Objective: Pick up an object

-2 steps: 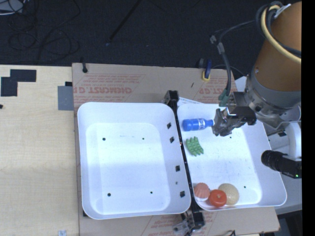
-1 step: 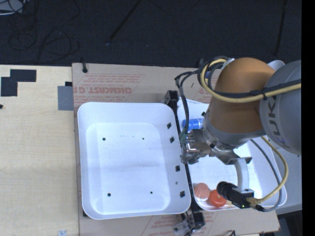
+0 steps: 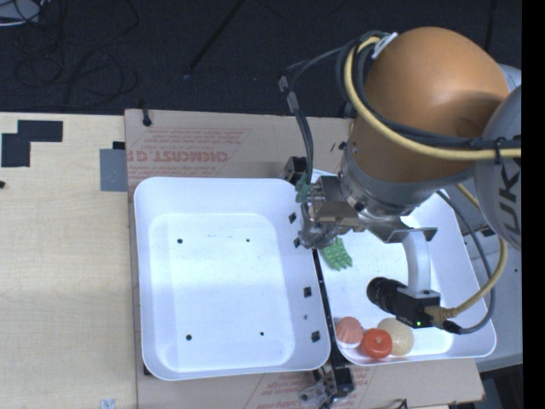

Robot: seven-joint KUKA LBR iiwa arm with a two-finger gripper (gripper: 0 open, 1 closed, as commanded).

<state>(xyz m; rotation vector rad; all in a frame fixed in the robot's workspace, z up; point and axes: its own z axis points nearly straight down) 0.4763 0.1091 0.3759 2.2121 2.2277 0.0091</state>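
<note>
The gripper [image 3: 319,228] is hovering over the right bin [image 3: 477,313], beside a green toy [image 3: 337,254] at that bin's left wall; the fingers' state I cannot tell. It should be descending squarely, avoiding the divider. Three round pieces, one pink [image 3: 348,330], one red [image 3: 375,342], one cream [image 3: 398,334], are sitting near; the left bin [image 3: 162,203] makes two.

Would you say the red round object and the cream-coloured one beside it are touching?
Touching. In the camera view, the red round object sits against the cream-coloured one with no gap, in the right bin's near corner.
</note>
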